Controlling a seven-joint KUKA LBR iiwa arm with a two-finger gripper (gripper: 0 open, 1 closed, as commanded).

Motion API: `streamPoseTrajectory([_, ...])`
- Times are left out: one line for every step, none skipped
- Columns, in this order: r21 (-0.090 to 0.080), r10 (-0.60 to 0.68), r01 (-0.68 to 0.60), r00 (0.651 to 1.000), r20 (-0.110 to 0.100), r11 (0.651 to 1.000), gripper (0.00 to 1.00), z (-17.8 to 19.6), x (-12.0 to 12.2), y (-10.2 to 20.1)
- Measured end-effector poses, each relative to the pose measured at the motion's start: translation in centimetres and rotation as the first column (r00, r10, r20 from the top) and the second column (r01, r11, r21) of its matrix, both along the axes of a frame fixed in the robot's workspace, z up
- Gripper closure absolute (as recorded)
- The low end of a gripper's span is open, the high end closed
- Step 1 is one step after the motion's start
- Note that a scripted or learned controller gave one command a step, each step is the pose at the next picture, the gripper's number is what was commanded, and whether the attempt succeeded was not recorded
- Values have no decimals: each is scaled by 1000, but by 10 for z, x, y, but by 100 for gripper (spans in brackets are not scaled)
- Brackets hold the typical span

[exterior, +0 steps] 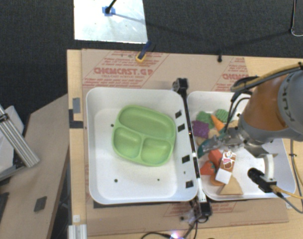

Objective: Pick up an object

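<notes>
The right bin (285, 176) holds several small toys: a green piece (204, 117), a purple block (200, 129), an orange carrot-like piece (219, 122), a red piece (215, 156), a red round one (207, 168), a white carton with red print (226, 166) and a tan wedge (232, 186). My gripper (212, 144) hangs low over the left-middle of this bin, just above the red piece and below the purple block. The grey wrist and orange band (263, 108) cover the bin's middle and hide whatever lies beneath.
The left bin (99, 183) carries a light green divided plate (144, 135). A black divider (188, 138) runs between the two bins. Cardboard (121, 68) lies under both bins, and a cable (290, 195) trails at the right bin's front right.
</notes>
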State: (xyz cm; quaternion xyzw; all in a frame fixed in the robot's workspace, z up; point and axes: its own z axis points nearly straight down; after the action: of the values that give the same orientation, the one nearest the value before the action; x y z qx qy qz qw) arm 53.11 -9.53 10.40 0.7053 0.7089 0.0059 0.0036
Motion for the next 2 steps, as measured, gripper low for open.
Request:
streamPoseTrajectory([0,-2,2,1000,1,1000,100,8,0,0])
streamPoseTrajectory([-5,-1,1,1000,-7,1000,100,72,0,-1])
